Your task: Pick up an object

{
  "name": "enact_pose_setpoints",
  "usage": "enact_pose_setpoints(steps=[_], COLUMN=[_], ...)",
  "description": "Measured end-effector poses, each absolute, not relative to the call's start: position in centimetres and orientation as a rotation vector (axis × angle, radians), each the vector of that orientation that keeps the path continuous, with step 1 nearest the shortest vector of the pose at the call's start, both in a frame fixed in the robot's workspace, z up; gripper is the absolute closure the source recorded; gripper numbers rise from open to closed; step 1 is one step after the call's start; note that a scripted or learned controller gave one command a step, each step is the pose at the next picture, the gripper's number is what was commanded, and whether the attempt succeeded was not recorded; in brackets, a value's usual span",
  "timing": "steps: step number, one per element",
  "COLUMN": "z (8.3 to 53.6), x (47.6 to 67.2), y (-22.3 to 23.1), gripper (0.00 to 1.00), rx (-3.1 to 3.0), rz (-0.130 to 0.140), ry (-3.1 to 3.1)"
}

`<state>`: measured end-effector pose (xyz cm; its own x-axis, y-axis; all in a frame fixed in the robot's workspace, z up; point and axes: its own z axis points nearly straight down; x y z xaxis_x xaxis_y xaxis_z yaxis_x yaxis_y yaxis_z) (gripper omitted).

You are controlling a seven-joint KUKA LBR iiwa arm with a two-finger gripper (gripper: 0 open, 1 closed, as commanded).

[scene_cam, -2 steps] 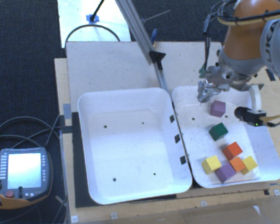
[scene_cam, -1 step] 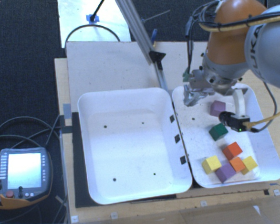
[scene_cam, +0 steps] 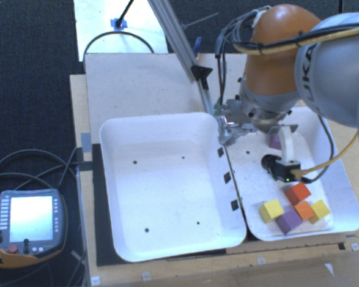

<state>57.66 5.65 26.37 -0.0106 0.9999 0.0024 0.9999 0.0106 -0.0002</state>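
Teach pendant (scene_cam: pixel 27 227) left of the bench (scene_cam: pixel 138 81), pale screen, orange-yellow base, with black cables (scene_cam: pixel 21 160) looping around it over dark carpet (scene_cam: pixel 27 71). Two white bins side by side: left bin (scene_cam: pixel 159 120), right bin (scene_cam: pixel 351 210). Small black tabs (scene_cam: pixel 226 177) sit along their shared edge. Slanted metal pole (scene_cam: pixel 174 30) up top, with a black cable arc (scene_cam: pixel 117 35) beside it.

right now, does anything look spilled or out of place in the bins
Nothing spilled or damaged. The blocks sit bunched in the near corner of the right bin. One oddity: the gripper hangs over the rim between the bins, away from them.
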Motion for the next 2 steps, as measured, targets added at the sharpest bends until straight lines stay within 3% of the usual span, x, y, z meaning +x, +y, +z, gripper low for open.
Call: enact_pose_setpoints(steps=[1, 2], z=[25.50, 25.56], x=[55.75, 55.84], y=[9.79, 9.50], gripper=[1.00, 0.00], rx=[-2.208, -2.217], rz=[-0.001, -0.002], ry=[-2.231, -2.226])
